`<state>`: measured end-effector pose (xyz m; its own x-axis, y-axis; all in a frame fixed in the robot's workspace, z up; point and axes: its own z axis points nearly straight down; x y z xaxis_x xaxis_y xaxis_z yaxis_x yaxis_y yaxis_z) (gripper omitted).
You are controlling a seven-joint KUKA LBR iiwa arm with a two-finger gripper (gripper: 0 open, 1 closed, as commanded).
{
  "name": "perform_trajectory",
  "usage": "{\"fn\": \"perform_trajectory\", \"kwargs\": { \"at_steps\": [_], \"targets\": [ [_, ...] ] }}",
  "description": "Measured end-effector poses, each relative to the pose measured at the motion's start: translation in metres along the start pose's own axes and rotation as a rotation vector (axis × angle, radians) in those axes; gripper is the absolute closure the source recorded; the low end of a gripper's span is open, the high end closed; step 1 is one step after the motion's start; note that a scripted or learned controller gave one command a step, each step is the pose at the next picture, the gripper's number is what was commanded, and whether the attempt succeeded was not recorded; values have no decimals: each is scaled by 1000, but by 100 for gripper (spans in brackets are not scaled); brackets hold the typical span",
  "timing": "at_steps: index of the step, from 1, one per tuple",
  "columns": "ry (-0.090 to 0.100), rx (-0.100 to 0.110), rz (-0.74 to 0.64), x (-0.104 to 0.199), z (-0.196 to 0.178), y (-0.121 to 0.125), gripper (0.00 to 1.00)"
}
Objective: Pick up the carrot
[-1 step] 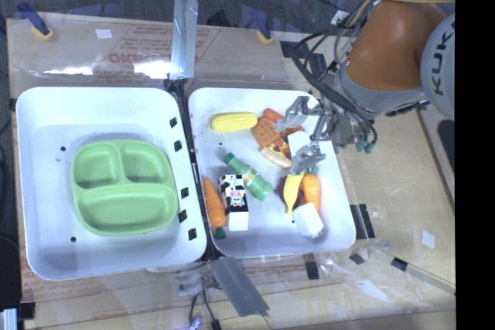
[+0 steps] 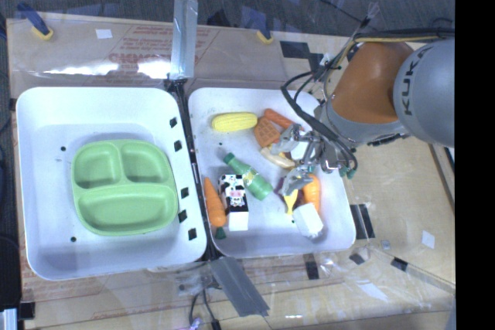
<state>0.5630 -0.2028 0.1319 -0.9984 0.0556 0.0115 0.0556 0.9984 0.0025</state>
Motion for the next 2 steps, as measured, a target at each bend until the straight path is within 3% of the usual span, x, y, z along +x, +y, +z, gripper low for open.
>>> {"fn": "perform_trajectory", "kwargs": {
  "at_steps": [1,2],
  "targets": [
    [-13,2,67,20,40,-7,0],
    [-18,4,58,17,27,-5,100]
  ]
}}
